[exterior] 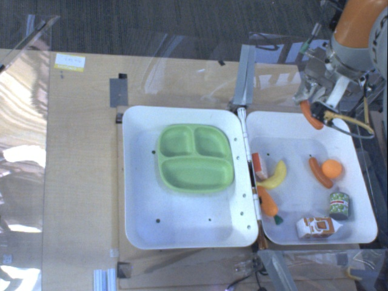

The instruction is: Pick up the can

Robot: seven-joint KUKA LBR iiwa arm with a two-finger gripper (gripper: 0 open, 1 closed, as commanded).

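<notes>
Basically not started: small green-labelled can (339, 205) stands in right white bin (357, 238), near its front right corner, untouched. Hand (315, 105) hovers over bin's far edge w/ an orange sausage-shaped piece; grip state unclear. Approach, grasp, lift all remain.

We see our arm (357, 23) entering at the upper right, orange band uppermost, grey wrist angled down and leftward. Our gripper (312, 102) hangs low beneath it, pointing downward.
</notes>
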